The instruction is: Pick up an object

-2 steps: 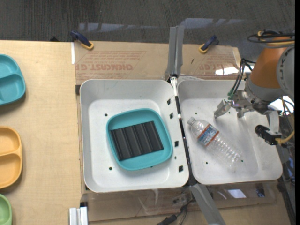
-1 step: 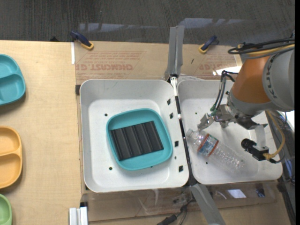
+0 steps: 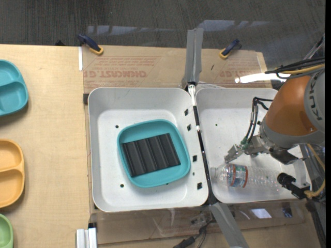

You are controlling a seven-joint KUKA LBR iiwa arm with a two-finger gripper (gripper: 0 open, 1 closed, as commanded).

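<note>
Just below my hand [image 3: 239, 150] | clear bottle [image 3: 248, 177], long axis left-right, cap end nearest | hand grip state: I cannot tell

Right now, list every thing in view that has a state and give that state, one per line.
Plastic bottle: lying on its side in the right bin, not gripped.
Teal tray: flat in the left bin, dark ribbed insert inside.
Gripper: just above the bottle, low in the right bin.
</note>
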